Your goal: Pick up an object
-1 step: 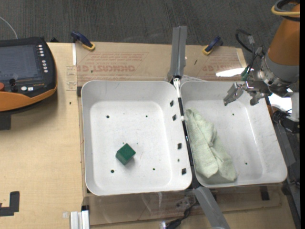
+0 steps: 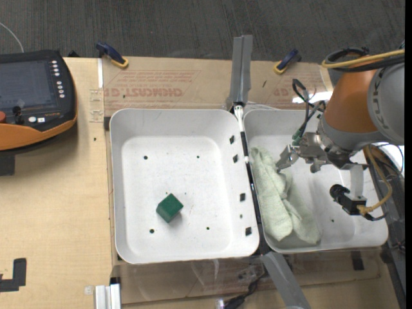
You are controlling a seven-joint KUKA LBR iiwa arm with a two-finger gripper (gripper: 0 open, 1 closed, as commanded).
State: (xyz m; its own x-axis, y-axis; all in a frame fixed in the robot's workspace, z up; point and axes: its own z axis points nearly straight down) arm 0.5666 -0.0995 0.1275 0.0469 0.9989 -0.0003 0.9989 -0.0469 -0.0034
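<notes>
Currently | green cube [image 2: 170,208]: small, tilted, left bin [image 2: 129,172] | tool [image 2: 302,156]: grip state unclear, over right bin [image 2: 335,237]

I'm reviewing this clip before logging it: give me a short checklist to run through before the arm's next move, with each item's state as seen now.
1. A pickable object lies in reach: ok, a pale towel lies in the right bin, along its left side.
2. Gripper is over that bin: ok, above the towel's upper end.
3. Something already held: cannot tell from this slant.
4. Other candidate: ok, a green block sits alone in the left bin.
5. Cables clear of the bin's contents: cannot tell, the wrist cables hang low over the right bin.
</notes>
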